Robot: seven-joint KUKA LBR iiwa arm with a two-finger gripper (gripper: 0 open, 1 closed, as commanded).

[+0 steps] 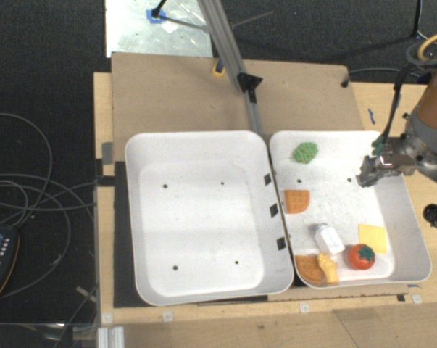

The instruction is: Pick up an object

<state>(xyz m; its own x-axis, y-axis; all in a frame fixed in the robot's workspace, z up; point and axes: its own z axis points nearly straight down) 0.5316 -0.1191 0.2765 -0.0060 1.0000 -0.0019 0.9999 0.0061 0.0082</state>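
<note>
Camera view: pincer (368,177) hovers over right bin (414,263); finger state unclear; tomato (361,257) lies near front.

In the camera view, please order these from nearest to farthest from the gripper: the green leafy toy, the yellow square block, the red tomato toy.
1. green leafy toy, to the gripper's left in the picture
2. yellow square block, below it
3. red tomato toy, lower still, near the front rim

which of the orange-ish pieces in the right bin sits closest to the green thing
The waffle-like orange piece by the divider, directly below the green object. The other orange piece and the yellow-orange one lie far down at the bin's near edge.
</note>
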